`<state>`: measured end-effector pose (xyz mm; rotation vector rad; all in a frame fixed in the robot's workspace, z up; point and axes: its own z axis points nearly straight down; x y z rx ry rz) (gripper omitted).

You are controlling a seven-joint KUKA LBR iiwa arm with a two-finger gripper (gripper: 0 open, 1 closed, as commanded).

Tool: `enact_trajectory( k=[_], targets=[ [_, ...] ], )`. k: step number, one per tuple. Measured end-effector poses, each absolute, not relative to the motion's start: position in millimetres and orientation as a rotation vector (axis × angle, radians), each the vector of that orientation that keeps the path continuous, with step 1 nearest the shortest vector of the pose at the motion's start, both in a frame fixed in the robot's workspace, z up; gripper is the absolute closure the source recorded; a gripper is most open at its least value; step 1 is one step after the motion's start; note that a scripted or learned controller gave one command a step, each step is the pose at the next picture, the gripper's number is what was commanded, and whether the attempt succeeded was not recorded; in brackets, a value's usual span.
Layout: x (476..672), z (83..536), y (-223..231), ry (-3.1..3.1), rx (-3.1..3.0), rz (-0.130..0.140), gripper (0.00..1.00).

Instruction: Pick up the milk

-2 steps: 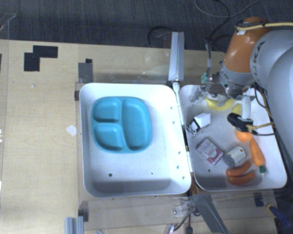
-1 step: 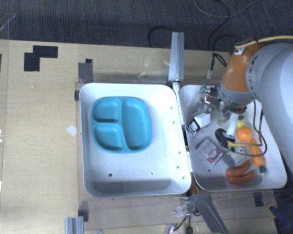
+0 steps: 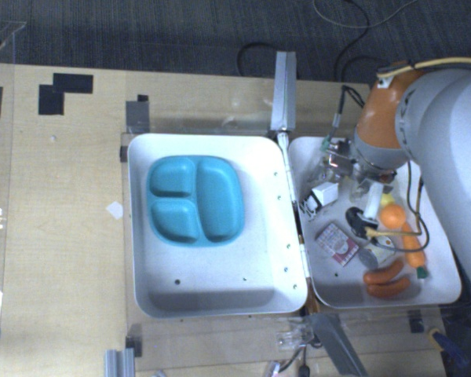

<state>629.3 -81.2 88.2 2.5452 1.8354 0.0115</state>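
The milk [image 3: 323, 195], a small white carton with a dark mark, lies tilted in the right bin [image 3: 436, 289] close to its left wall. My gripper [image 3: 339, 171] hangs low over the bin's back left part, just above and to the right of the carton. The orange band and the grey arm cover the bin's back right part. From this angle I cannot tell whether the gripper touches the carton.
Also in the right bin are a pink patterned packet [image 3: 337, 242], an orange [image 3: 392, 217], a carrot [image 3: 413, 250], a brown sausage [image 3: 388, 283] and a white piece [image 3: 374, 200]. The left bin [image 3: 220, 297] holds a blue divided tray [image 3: 196, 199].
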Motion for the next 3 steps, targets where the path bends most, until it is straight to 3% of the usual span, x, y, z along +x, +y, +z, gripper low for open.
enact_trajectory(
  k=[1, 2, 3],
  targets=[
    [632.4, 101.5, -79.3, 1.838, 2.540, 0.025, 1.00],
    [572.3, 189.2, -52.4, 2.014, 2.401, 0.014, 1.00],
    [544.1, 201.1, -22.1, 2.036, 2.392, 0.005, 1.00]
  ],
)
